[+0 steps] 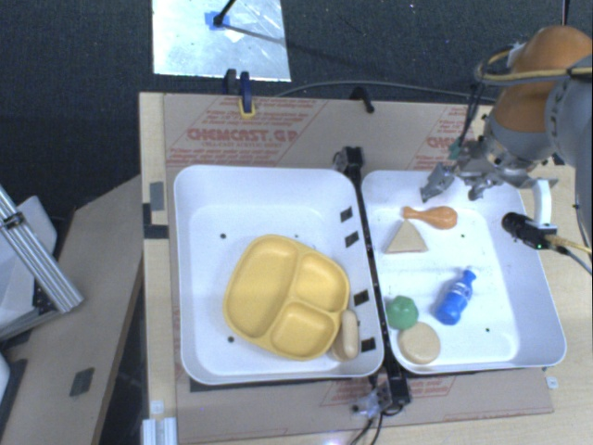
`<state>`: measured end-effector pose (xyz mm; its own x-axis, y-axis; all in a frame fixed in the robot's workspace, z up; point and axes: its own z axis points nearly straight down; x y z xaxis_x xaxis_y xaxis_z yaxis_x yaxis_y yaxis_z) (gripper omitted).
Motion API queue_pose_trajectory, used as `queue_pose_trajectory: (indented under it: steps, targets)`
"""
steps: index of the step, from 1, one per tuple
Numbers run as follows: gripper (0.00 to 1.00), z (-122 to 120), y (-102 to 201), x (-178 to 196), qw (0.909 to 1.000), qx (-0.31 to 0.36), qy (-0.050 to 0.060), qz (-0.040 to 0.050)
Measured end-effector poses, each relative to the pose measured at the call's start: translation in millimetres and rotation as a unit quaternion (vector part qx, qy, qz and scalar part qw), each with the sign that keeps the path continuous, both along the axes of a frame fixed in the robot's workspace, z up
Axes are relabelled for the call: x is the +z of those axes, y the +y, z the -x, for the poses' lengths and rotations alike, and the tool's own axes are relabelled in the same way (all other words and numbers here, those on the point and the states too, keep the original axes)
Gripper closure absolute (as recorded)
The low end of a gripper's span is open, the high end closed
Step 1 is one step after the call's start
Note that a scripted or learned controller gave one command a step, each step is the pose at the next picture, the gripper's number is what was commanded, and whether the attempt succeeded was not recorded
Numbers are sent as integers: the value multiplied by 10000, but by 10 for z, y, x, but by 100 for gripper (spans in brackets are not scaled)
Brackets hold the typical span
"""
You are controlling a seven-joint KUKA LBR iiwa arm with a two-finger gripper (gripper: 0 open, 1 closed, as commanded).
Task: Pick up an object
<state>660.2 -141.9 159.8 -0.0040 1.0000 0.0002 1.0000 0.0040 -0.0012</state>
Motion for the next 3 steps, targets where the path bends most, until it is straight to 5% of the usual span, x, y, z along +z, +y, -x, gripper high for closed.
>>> queue_pose_trajectory:
  steps: [1, 2, 3]
  targets:
    - [0, 57, -81, -548, 10000, -13, 1, 3]
    - [100, 37, -82, -399, 10000, -7, -32, 9]
    - [100, 2, 7, 92, 10000, 5, -37, 4]
